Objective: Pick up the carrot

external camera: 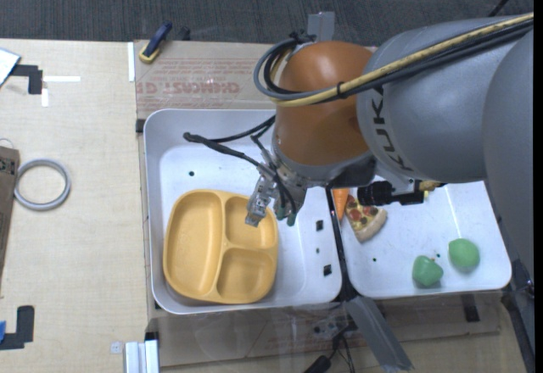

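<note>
Carrot [340, 201], an orange tapered piece mostly hidden under the arm, shows as a small sliver in the right-hand shallow white bin [488, 223], close to that bin's left wall and touching a pizza-slice toy [366, 220] with red toppings and a tan crust just to its right. Two green rounded toy vegetables lie toward that bin's front right corner: one green lump [428, 271] near the front wall and a second green ball [464, 253] beside it, nearer the right wall.

The grey arm with its orange band [316, 100] reaches across from the right, and its two-finger gripper [270, 204] hangs over the left-hand white bin [161, 155], at the right rim of a yellow plastic divided plate [204, 248] that sits toward that bin's front left corner. The metal fingers [258, 207] stand a little apart with nothing between them (the gap looks narrow). The gripper is apart from the carrot, with the wall between the two bins lying between them.

On the bench's left part lies a grey roll of tape [41, 184], well apart from the bins.
</note>
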Motion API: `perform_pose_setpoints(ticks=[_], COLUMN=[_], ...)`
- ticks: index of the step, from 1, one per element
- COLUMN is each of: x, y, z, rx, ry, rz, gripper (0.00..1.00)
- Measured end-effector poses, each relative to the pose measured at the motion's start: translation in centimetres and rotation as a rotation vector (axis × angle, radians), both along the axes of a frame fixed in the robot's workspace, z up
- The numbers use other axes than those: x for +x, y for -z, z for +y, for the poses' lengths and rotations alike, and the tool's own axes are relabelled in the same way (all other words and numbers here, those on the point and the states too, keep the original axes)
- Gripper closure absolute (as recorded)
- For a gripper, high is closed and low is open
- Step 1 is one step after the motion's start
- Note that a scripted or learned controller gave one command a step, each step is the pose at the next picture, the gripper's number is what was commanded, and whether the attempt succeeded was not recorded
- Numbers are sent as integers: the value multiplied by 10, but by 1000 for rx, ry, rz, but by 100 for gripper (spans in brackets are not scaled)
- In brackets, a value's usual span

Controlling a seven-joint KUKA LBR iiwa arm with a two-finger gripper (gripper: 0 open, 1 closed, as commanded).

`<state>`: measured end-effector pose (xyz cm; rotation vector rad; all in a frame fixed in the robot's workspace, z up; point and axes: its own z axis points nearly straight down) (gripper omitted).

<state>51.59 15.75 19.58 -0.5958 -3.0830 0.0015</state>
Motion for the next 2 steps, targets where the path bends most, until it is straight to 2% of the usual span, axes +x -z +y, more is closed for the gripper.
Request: perform_pose_setpoints(ticks=[1, 2], x=[21, 21], y=[83, -4], z=[42, -62], rx=[12, -1], ry=[243, 287], rz=[-15, -1], gripper=[100, 100])
